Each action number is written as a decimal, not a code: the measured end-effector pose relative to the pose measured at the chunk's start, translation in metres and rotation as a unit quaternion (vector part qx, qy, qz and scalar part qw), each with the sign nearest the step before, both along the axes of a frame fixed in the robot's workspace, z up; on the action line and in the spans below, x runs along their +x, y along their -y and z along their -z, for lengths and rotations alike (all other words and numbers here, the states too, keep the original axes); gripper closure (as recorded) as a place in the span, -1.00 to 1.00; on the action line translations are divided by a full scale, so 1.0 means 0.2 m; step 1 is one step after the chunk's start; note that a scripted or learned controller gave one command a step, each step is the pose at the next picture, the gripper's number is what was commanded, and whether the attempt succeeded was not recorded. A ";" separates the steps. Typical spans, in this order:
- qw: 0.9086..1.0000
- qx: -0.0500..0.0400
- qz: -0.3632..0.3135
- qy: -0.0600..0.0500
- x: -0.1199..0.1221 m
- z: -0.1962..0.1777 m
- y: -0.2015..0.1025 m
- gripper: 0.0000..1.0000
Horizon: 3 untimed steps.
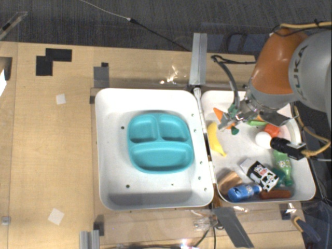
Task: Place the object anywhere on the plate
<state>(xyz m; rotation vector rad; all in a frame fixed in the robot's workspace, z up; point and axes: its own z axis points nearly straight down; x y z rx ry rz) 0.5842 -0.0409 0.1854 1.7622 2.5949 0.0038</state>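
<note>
A teal divided plate (158,141) lies in the middle of the left white bin (111,139). My gripper (234,117) hangs low over the upper left part of the right white bin (306,191). It is right at an orange carrot-like toy (221,113) and a small green piece (235,131). I cannot make out whether anything sits between the gripper's tips. A yellow banana (215,140) lies along that bin's left wall, just below the gripper.
The right bin also holds a white egg (263,138), a green bottle (282,165), a black-and-white box (263,174), a blue toy (244,192) and a brown piece (230,179). A metal divider (198,66) stands between the bins at the back.
</note>
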 end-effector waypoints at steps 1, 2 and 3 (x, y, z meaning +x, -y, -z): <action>0.999 0.001 0.054 0.000 0.14 0.00 -0.27 1.00; 1.000 0.001 -0.027 0.000 0.00 -0.06 -0.55 1.00; 1.000 0.001 -0.026 0.000 0.00 -0.06 -0.54 -1.00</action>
